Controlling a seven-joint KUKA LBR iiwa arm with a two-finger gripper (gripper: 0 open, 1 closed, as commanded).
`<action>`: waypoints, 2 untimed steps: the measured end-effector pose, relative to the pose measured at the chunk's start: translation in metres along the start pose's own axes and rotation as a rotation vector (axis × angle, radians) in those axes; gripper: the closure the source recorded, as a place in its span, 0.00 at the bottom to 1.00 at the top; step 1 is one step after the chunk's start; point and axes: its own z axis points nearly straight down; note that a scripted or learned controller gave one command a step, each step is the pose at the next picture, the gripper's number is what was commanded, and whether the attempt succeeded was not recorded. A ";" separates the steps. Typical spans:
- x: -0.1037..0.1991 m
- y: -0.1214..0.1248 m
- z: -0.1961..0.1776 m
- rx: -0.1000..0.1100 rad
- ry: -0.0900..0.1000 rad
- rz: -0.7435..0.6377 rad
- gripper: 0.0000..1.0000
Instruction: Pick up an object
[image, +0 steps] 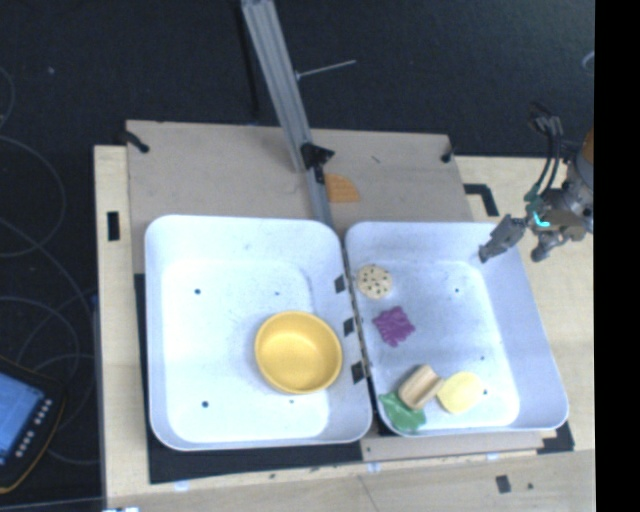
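From my end the gripper (518, 242) sits over the right bin's (520, 300) far right corner, its two fingers spread apart with nothing between them, so it is open and carrying nothing. No pick has landed yet, as I judge it. Everything I could take lies toward the near side and to the left of the gripper. Nearest is the cookie (375, 281), by the bin's left wall near the far edge; just nearer along that wall is the purple piece (394, 325). Down by the near edge sit three more close together: the tan block (418, 384), its long axis running diagonally from near-left to far-right, the yellow lump (459, 393) just beside it on the right, and the green piece (402, 413) tucked against the near-left corner. The middle and right of the bin floor are bare, so I have open room to cross and descend. The purple piece stands apart from its neighbours and looks the safest choice; the green piece is crowded by the wall. The left bin (200, 260) holds a yellow bowl (297, 351) near its near-right corner.
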 end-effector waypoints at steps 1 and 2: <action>0.003 0.001 0.043 0.004 0.000 0.002 0.00; -0.002 -0.002 0.086 0.005 0.000 0.005 0.00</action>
